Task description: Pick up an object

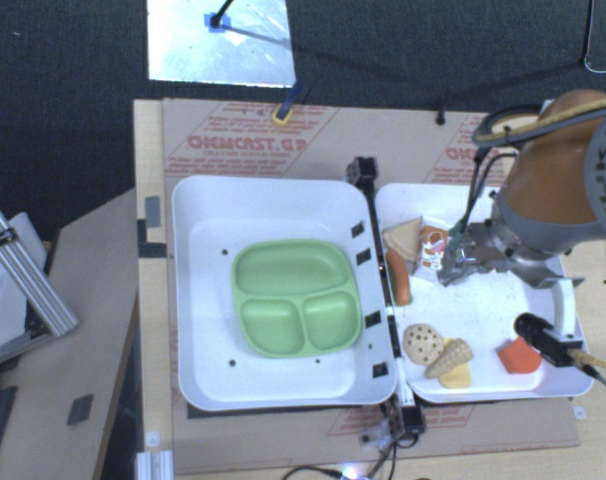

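Observation:
My gripper [451, 264] hangs low over the right bin [493, 303], in its upper middle part. It is right beside a small red and white packet [432, 250], at the packet's right edge. A tan wedge of bread [403, 236] lies just left of the packet. An orange sausage-like stick [399, 277] lies along the bin's left wall. Near the front of the bin are a round cookie [420, 342], an ice cream cone [451, 353], a yellow piece [458, 376] and an orange-red chunk [520, 357].
The left bin [203, 268] holds a green divided plate [291, 298]. A black clip-lined divider [375, 268] separates the bins. The arm's grey and orange body [558, 183] covers the right bin's far right corner. A black fitting [543, 336] sits at its right rim.

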Robot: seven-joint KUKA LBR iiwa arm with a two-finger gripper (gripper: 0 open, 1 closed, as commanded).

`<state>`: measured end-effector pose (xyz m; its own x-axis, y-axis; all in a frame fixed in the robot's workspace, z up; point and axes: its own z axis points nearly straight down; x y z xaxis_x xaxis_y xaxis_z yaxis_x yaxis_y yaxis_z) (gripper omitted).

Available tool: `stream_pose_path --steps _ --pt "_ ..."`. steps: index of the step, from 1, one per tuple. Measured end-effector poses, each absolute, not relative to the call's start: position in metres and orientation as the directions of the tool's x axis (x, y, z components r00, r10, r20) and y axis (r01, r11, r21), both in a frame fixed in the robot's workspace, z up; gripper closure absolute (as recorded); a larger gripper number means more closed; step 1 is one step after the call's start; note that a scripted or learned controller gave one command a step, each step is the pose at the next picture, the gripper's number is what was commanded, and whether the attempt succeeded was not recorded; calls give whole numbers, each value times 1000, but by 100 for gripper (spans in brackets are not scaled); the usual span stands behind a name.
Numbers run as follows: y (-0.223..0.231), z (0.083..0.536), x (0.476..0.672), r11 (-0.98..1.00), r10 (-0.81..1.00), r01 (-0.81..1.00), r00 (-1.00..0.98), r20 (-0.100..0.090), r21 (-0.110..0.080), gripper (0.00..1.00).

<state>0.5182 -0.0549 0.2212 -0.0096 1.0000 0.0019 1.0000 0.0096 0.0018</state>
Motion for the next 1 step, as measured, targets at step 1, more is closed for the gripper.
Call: stream_pose_path --steps 1 --pt "-4 214 526 10 1000 1000 -10 1 2 100"
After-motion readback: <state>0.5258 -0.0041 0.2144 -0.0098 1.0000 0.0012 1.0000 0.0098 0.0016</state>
